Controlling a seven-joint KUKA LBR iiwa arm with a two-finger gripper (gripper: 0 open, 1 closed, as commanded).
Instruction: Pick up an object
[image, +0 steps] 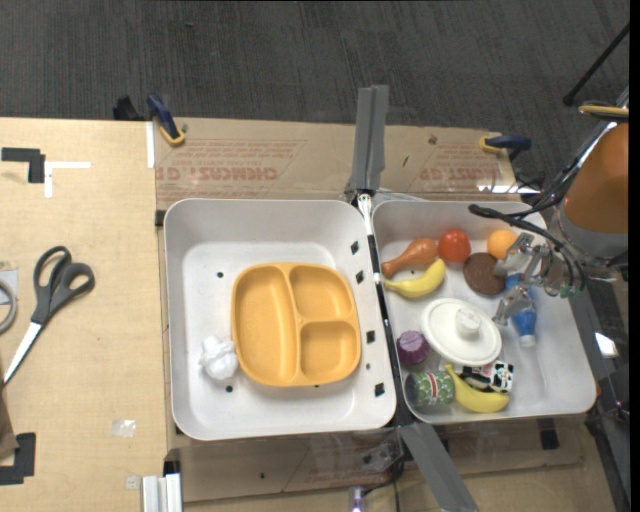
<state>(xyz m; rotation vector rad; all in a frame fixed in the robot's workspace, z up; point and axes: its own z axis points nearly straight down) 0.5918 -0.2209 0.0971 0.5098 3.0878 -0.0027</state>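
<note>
So the arm's reaching in over the right bin (585, 390), with the gripper (527, 268) hovering low at the far right side, right around a small blue-and-clear thing (522, 318) that might be a little bottle, hard to say. Honestly can't tell if the gripper is clenched or released, too much cable and metal clutter there, and nothing's clearly being held. Looks to me like the approach or grasp-attempt step, not a lift yet. Candidates are all in that right bin: a brown round piece (484, 274) and an orange (501, 243) just beside the gripper, a tomato (454, 245), a toy drumstick (412, 255), a banana (418, 282), a white lid (461, 331), a purple cup (412, 347) and another banana (482, 398) nearer the front. The left bin (190, 330) has a yellow divided plate (296, 323) and a white crumpled wad (216, 356). Next move probably needs to settle on one item, close around it cleanly without nudging neighbours, then go straight up.
</note>
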